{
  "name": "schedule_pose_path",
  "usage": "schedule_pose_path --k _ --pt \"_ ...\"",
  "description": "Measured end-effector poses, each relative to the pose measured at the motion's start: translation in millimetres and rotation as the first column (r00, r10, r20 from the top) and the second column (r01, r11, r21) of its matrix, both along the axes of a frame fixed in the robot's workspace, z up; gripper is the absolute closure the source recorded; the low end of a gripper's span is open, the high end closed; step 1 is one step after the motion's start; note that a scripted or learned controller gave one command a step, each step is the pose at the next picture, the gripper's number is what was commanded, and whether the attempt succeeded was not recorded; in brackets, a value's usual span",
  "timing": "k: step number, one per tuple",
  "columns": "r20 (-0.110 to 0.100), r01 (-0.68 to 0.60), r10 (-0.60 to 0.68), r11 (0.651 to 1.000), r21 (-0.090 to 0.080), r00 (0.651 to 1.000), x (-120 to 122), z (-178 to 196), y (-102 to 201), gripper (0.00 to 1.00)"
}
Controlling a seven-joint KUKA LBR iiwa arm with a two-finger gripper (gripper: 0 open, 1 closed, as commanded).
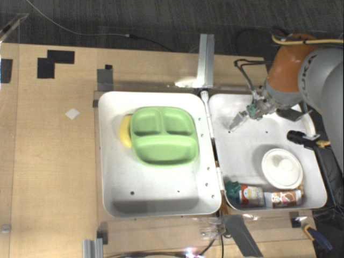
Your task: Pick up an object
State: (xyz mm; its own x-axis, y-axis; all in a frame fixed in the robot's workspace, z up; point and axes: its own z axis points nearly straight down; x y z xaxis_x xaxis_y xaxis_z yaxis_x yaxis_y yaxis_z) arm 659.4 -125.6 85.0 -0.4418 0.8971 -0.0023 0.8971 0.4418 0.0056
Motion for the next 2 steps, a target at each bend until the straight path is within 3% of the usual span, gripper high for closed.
schedule_pose_path --k 1,2 --pt "0.001 -0.102 0.102 0.995 -0.002 0.995 -11.5 0.1 -31.4 0.00" --pt "-0.003 -0.397 0.397 0.918 -0.001 0.918 -26.2 16.0 9.1 0.00"
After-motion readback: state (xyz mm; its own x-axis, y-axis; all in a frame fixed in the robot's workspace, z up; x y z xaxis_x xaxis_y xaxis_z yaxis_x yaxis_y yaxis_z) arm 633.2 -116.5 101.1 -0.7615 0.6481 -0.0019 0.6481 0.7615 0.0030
